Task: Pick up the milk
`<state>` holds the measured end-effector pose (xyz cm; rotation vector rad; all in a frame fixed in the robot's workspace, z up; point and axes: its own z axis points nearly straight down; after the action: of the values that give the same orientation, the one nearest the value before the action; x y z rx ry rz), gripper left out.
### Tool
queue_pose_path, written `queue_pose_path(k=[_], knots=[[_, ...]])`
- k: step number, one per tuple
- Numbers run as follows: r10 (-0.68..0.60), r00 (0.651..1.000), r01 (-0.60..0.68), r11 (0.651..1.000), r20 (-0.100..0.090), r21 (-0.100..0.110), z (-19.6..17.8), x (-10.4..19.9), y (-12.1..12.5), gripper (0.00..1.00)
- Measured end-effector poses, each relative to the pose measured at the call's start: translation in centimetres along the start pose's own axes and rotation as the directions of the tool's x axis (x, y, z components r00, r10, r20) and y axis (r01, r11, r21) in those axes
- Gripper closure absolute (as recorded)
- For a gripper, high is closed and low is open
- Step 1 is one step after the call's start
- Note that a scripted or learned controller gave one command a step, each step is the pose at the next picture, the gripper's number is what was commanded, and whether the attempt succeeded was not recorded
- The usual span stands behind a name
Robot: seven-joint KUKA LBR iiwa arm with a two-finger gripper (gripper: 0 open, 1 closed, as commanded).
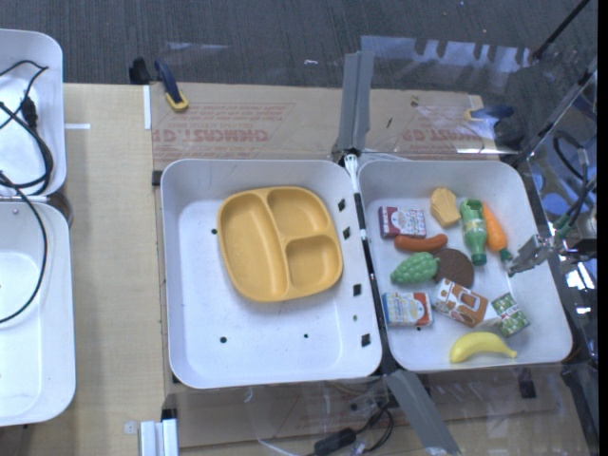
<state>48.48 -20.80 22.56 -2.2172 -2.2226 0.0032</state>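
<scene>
While hard to judge as clenched or released, shows the gripper (524, 257) at the right bin's (456, 171) right wall, well apart from the milk (408, 308), lying front-left just beside the brown carton (460, 302), below the grapes (415, 269).

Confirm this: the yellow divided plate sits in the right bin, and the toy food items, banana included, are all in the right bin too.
One thing is wrong. The camera view shows the yellow divided plate in the left bin, not the right one. The rest stands: the toy food items, including the banana, are all in the right bin.
</scene>
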Motion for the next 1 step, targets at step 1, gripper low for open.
queue_pose_path(k=[1], knots=[[0.189,0.982,-0.188,0.982,0.006,-0.033,10.73,5.06,0.14,0.0]])
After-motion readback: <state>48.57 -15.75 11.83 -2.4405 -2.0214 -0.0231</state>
